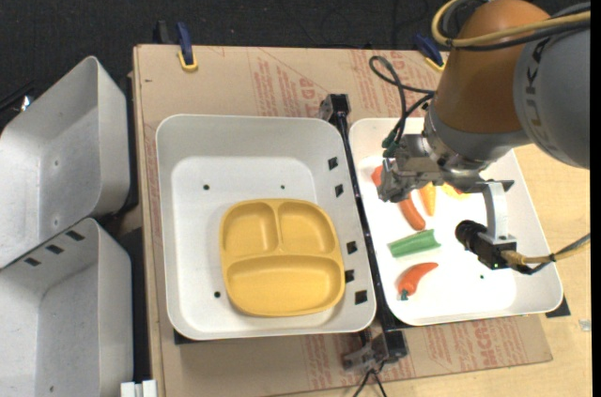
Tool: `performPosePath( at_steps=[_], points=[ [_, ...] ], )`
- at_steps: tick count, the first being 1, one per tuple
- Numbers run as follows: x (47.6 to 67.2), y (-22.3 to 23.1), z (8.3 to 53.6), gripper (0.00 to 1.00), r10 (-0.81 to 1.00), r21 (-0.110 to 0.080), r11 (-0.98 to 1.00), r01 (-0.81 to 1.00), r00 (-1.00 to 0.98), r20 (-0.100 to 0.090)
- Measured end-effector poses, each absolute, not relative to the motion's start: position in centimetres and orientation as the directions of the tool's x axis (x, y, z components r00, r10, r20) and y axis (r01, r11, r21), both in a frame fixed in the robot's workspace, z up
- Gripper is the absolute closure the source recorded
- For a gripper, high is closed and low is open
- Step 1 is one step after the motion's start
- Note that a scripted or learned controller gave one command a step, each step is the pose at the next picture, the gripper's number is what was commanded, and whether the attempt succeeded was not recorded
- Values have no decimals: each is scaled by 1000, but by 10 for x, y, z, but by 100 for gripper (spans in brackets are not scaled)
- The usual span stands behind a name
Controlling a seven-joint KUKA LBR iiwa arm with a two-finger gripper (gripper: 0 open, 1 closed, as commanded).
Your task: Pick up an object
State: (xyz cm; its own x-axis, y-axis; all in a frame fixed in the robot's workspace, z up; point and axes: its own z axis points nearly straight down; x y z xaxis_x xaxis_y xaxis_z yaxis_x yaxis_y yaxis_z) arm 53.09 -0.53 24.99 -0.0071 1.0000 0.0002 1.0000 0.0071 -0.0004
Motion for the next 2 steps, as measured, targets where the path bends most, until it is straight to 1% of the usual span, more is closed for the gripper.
performPosePath(
  at_steps=[2],
  points=[
    [588,87,256,100,1000,3,7,1000,-7,1]
  ],
)
